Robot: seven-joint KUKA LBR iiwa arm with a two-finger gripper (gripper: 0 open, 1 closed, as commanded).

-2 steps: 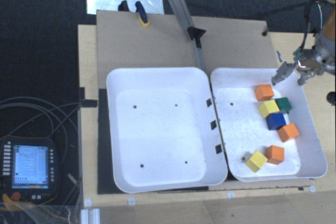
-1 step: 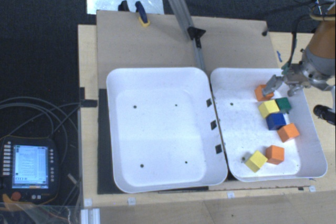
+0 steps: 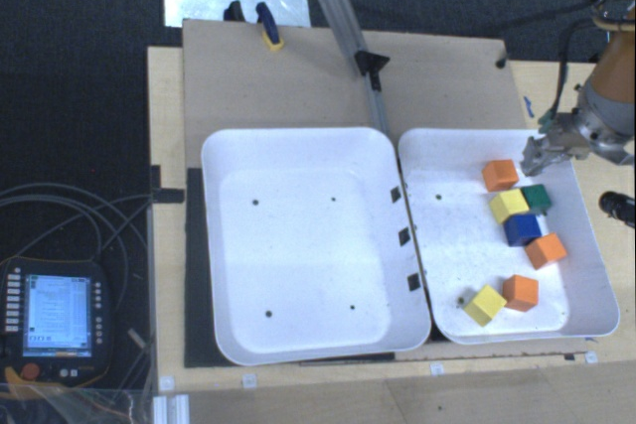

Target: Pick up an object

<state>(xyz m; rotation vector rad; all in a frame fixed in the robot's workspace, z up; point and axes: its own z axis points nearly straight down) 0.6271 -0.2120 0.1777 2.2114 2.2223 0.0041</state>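
Past the yellow block [image 3: 485, 304], the gripper [image 3: 543, 154] hovers above the right bin [image 3: 437, 243]; finger state unclear.

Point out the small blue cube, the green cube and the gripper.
Small blue cube [image 3: 522, 228], camera view, top face.
Small green cube [image 3: 537, 198], camera view, top face.
Gripper [image 3: 540, 154], camera view, between its tips.

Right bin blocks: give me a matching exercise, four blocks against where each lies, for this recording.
Blocks:
1. green block
2. blue block
3. yellow block at the bin's near end
4. topmost orange block

Places:
A. nearest the gripper
B. beside an orange block at the right bin's near end
C. just below the other yellow block
D. right of that other yellow block

Pairs: 1-D, 2-C, 3-B, 4-A
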